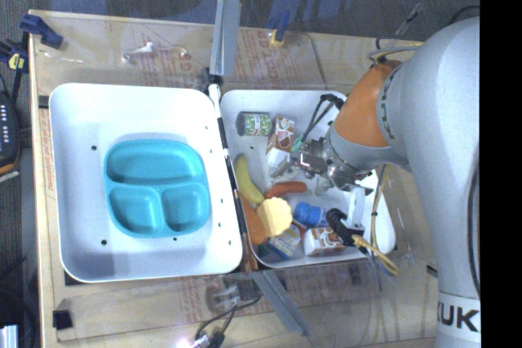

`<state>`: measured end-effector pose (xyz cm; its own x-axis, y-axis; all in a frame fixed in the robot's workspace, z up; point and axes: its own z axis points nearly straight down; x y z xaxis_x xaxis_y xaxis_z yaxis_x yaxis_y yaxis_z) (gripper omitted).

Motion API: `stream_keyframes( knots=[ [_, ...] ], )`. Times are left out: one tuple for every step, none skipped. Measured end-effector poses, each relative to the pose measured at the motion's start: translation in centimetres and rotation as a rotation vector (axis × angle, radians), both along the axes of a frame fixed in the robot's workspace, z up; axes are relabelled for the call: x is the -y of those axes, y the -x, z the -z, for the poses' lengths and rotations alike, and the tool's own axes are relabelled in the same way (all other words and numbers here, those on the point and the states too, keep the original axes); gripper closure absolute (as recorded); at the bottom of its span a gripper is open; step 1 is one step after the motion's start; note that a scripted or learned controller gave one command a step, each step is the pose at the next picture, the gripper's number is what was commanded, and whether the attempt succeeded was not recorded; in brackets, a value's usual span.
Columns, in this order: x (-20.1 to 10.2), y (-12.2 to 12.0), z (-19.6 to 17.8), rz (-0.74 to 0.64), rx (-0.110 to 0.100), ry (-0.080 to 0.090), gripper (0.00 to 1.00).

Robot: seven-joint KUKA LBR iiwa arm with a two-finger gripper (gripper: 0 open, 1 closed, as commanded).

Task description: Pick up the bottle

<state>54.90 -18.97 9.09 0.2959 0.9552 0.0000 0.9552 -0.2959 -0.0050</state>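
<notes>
1. The gripper (300,159) of the grey arm with the orange band (363,114) is low inside the right white bin (236,103), over the middle of the clutter. Whether it grips anything I cannot tell, because the wrist covers its tip.
2. I judge the bottle to be the small clear bottle with a blue cap (303,215), lying on its side near the front of this bin, just below the gripper. This is not certain, as it is small and partly covered.
3. Risk: the bottle is round and lies flat, so it may roll or slip away when it is pinched.
4. Risk: it is packed closely. The yellow banana (248,181), the red sausage-shaped toy (285,189), the pale yellow block (276,215) and the brown-and-white carton (325,240) are close around it, so a wrong item may be caught.
5. The green-labelled can (255,124) lies at the far side, well apart.
6. The left white bin (73,102) bears a turquoise divided tray (157,185) and is not in the way.
</notes>
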Motion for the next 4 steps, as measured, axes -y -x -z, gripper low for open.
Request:
stream_keyframes(
  knots=[
    [0.4, 3.8, 0.0, -0.099, 0.001, -0.002, 0.00],
    [0.4, 3.7, -1.0, -0.104, 0.000, -0.003, 1.00],
    [-9.1, 7.2, -13.5, -0.017, 0.003, -0.001, 1.00],
    [-1.5, 7.3, -18.0, -0.174, 0.002, 0.000, 1.00]
  ],
)
